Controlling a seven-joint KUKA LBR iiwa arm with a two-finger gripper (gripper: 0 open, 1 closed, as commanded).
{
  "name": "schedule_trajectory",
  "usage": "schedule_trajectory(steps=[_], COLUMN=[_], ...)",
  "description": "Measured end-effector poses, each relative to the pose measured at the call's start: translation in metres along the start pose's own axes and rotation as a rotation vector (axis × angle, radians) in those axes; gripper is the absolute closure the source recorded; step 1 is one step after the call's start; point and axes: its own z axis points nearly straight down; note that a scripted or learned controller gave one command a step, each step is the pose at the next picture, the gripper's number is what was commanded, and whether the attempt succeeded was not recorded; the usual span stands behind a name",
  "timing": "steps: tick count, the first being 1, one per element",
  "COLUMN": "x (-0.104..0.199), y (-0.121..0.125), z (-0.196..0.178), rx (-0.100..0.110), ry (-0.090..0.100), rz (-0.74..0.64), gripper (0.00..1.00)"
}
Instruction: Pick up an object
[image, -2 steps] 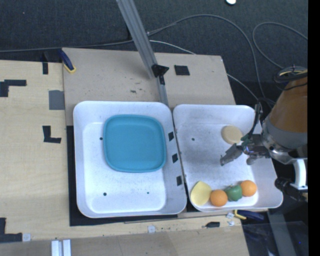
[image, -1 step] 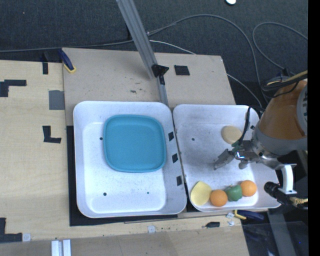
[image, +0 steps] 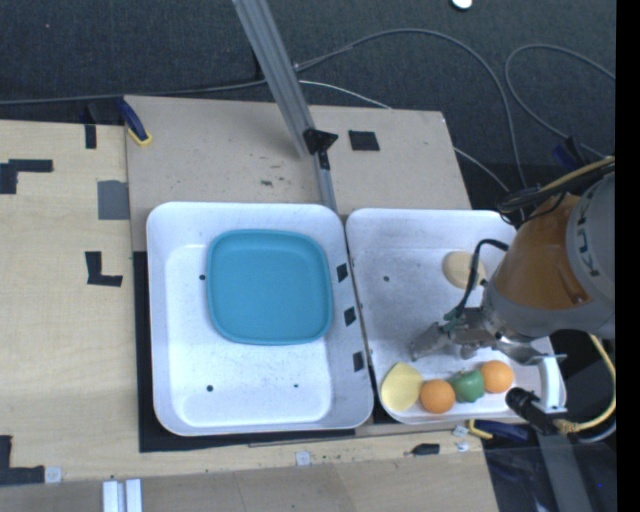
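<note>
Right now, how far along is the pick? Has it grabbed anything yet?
Done: the arm has reached over the right bin, with the tool low near the bin floor. In hand: nothing is visibly held. Left: the grasp and lift. The yellow piece, two orange fruits and green item lie at the bin's near edge; the blue plate sits in the left bin.
</note>
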Motion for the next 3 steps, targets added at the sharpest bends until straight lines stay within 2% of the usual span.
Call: schedule_trajectory(steps=[1, 3], x=[0.0, -0.007], y=[0.001, 0.0], z=[-0.012, -0.118], rx=[-0.004, -0.009], ry=[-0.001, -0.002], rz=[-0.001, 0.0], gripper=[1.0, 1.0])
